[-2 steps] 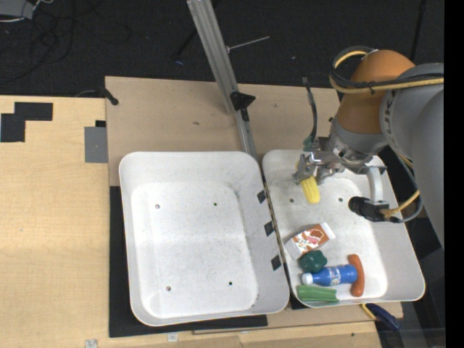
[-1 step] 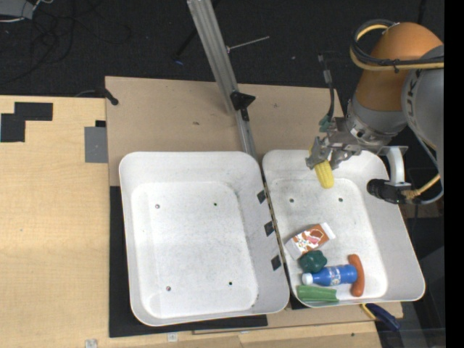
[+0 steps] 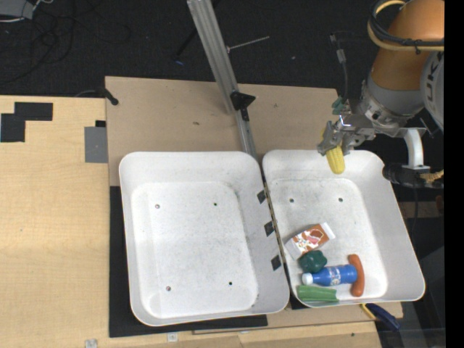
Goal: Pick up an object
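My gripper (image 3: 336,148) hangs over the far edge of the right bin (image 3: 395,216), shut on a small yellow object (image 3: 336,160) that sticks out below its fingers. The yellow object is lifted clear of the bin floor. At the bin's near end lie a red and white packet (image 3: 311,238), a dark green lump (image 3: 314,260), a blue and white bottle (image 3: 330,275), an orange-red sausage shape (image 3: 356,274) and a green pod (image 3: 317,293).
The left bin (image 3: 192,234) sits beside the right one, joined by black clips (image 3: 269,227). A slanted metal rail (image 3: 221,67) rises behind the bins. The arm's orange band (image 3: 406,42) is at the upper right.
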`<state>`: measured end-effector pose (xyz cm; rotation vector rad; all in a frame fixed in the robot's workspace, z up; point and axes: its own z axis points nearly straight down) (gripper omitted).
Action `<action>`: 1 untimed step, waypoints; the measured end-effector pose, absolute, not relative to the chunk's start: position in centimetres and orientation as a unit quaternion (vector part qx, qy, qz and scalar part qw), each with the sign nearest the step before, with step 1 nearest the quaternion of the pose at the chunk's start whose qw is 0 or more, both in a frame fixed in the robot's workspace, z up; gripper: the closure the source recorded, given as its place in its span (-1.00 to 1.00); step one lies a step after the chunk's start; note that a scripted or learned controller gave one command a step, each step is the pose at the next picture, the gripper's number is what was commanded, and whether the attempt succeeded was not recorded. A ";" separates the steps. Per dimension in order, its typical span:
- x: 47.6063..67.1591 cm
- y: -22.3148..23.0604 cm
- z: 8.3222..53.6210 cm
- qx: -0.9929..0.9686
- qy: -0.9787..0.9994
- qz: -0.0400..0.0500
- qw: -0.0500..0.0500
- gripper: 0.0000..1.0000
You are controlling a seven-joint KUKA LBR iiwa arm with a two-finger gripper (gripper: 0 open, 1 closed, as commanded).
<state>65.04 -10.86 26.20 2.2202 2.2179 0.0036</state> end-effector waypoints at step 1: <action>64.8 -6.0 24.4 0.706 0.708 -0.001 -0.002 1.00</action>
